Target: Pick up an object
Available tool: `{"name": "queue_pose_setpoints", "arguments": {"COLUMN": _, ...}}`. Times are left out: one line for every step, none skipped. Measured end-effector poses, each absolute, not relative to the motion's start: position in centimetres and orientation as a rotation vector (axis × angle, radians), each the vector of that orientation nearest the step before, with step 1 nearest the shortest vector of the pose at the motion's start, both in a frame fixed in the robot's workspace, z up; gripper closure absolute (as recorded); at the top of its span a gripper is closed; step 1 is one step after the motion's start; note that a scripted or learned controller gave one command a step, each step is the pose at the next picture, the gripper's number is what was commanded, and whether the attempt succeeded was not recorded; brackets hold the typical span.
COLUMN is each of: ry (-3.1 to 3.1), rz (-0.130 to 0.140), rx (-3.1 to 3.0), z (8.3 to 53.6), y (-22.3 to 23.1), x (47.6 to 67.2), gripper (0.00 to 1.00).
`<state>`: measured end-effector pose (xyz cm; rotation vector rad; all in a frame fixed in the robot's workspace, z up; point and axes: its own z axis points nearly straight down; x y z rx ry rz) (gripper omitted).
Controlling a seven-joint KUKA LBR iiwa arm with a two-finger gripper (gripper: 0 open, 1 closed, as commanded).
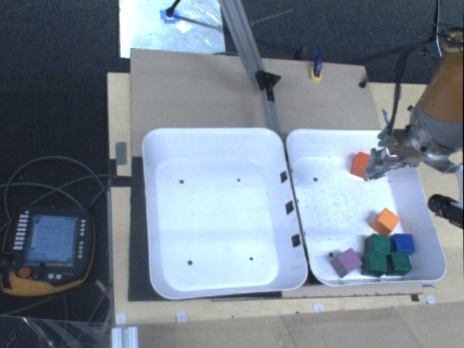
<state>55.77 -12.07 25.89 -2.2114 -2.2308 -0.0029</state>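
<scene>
1. Arm (442,114) is reaching in from the right, its orange band sitting above the wrist, with the gripper (375,167) hanging over the far part of the right bin (424,201).
2. Gripper state: can't tell. The metal tip is blurring into the bin floor, so there's no clear read on whether it's released or clenched.
3. Red-orange block (359,164) is lying in the right bin's far half, just left of the gripper tip and touching or nearly touching it. It isn't showing as sitting between the fingers, so I'm not calling it a grasp.
4. Lighter orange block (386,220) is sitting further toward the near side, well apart from the gripper.
5. Near right corner of the right bin is holding a cluster: green blocks (378,256), a blue block (402,243) on the far right of them, and a purple block (346,262) just left of the green ones.
6. Left bin (156,194) is sitting beside the right one, their walls touching along the middle.
7. Teach pendant (47,251) is lying off the bench on the far left, with cables looping around it.
</scene>
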Motion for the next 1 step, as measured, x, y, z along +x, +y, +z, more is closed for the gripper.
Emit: {"name": "queue_pose_setpoints", "arguments": {"ry": -2.233, "rz": -0.004, "rx": -2.21, "z": 26.03, "y": -7.51, "x": 55.11, "gripper": 1.0}}
